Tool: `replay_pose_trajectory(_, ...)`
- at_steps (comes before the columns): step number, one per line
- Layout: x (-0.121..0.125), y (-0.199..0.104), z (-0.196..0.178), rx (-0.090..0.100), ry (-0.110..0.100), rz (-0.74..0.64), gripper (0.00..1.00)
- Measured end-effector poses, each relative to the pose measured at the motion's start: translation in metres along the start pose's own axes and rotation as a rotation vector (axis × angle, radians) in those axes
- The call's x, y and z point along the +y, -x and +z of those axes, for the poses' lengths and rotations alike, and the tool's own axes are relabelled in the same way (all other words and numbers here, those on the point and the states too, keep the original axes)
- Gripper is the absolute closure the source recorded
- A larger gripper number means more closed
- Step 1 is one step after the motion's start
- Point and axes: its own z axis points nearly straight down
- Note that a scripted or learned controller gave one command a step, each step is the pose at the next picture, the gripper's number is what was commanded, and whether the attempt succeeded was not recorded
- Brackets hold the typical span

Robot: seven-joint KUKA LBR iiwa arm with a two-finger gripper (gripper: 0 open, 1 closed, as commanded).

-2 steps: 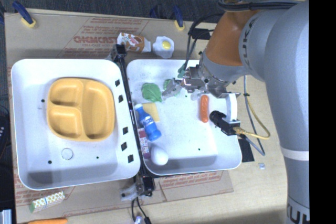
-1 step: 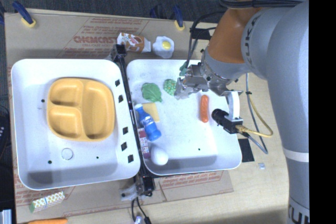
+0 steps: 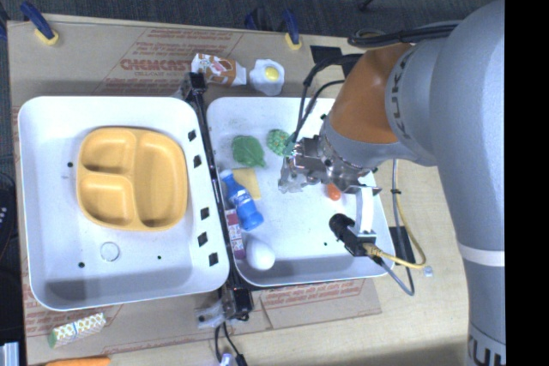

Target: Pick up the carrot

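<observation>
Gripper (image 3: 296, 171) low in right bin (image 3: 292, 266), finger state can't tell; carrot (image 3: 333, 192) just beside.

cardboard sheet (image 3: 163, 56) | red print | reads "CHEMCAST" | rest illegible

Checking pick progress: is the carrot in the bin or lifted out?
Cannot tell. An orange bit in the right bin peeks beside the gripper, mostly hidden.

Grey arm (image 3: 455, 90) reaching in from the right, orange band above the wrist, end effector (image 3: 296, 174) angled downward, low and leftward
</observation>
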Motion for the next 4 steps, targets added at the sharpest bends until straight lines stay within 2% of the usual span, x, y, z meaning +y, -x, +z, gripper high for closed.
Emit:
replay_pose_trajectory(1,-0.003,0.076,-0.128,-0.001,0.004,-0.001,1.0)
replay_pose_trajectory(2,-0.012,0.064,0.006,0.002,-0.002,0.034,1.0)
replay_pose_trajectory(3,-0.061,-0.011,-0.026,0.003,-0.003,0.516,1.0)
replay_pose_trajectory(4,-0.047,0.072,-0.091,0.002,0.002,0.515,1.0)
